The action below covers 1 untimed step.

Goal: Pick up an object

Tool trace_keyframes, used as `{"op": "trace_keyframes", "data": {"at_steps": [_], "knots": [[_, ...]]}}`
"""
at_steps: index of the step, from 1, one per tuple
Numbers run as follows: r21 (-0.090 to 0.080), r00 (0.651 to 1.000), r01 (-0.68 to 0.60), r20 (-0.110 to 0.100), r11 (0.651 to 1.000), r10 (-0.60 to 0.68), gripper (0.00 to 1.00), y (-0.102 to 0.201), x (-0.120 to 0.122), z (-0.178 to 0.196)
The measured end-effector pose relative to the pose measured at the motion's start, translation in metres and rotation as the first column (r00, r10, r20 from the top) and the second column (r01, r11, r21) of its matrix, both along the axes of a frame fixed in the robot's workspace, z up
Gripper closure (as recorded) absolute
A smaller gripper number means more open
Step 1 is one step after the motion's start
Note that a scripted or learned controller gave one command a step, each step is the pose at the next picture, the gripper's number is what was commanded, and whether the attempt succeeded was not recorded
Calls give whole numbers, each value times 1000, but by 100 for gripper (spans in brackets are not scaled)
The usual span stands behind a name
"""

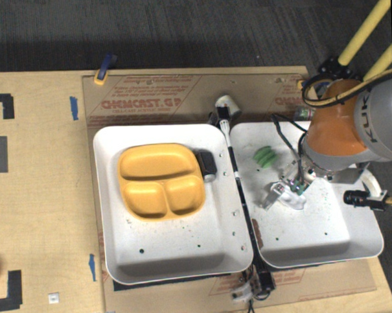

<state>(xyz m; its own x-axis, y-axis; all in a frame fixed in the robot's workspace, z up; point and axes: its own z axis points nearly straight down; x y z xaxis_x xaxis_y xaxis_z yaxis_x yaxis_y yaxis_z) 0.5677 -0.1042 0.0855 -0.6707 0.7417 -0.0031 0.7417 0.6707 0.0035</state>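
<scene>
Overhead at a slant, I see the gripper low in the right bin, its grip unreadable, over a clear object; green piece at eleven o'clock. Cardboard reads "CHEMCAST". Yellow tray fills left bin.

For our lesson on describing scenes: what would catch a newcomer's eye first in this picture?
The yellow divided tray stands out, lying in the left bin toward its far side. Next comes the arm's orange band over the right bin, where the gripper is down among small clear and green objects.
</scene>
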Motion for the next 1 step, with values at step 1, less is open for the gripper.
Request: {"op": "trace_keyframes", "data": {"at_steps": [1], "knots": [[0, 996, 94, -3, 996, -94, 0, -3, -88, 0]]}}
